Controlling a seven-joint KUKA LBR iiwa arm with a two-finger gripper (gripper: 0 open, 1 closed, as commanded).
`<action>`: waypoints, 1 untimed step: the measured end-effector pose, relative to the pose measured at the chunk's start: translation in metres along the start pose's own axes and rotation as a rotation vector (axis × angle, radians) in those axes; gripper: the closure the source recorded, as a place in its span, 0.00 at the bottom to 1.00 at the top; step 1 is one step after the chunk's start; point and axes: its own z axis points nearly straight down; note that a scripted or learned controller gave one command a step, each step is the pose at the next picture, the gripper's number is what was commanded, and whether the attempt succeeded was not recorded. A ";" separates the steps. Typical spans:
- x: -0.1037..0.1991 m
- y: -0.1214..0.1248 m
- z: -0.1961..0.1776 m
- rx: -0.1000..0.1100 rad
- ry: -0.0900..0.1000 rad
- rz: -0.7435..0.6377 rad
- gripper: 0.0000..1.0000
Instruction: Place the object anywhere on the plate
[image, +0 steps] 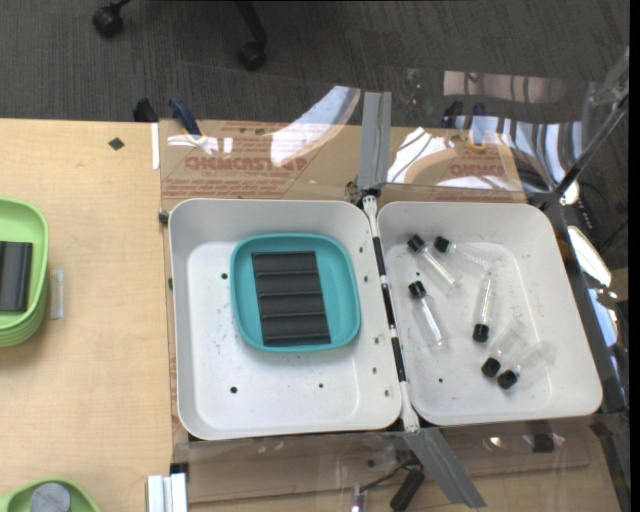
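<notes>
While you look down on the two bins, you cannot tell whether the pincer is wide, narrow or holding anything, so places are given here by the side the arm reaches in from.

On that side you have the right bin (560, 300). Six small clear tubes (428, 318) with black caps lie loose on its floor. Two lie close together near the far inner corner. One lies just below them, beside the wall between the bins. One stands slantwise near the middle. Two more rest close together toward the near edge, their caps almost touching. None of the tubes touches the plate.

Across the dividing wall, away from the arm's side, you see the left bin (190, 300). A teal plate (343, 290) sits flat on its floor, closer to the far wall than to the near one. A dark ribbed block (290, 295) lies on the middle of the plate, well inside its rim.

Farther still from the arm's side, the wooden tabletop (90, 400) carries a stack of green dishes (25, 225) at the picture's edge, with something dark lying on top. A brown printed sheet (260, 160) lies behind the bins.
</notes>
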 end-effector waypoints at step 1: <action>-0.001 0.001 0.000 0.000 0.001 0.141 0.00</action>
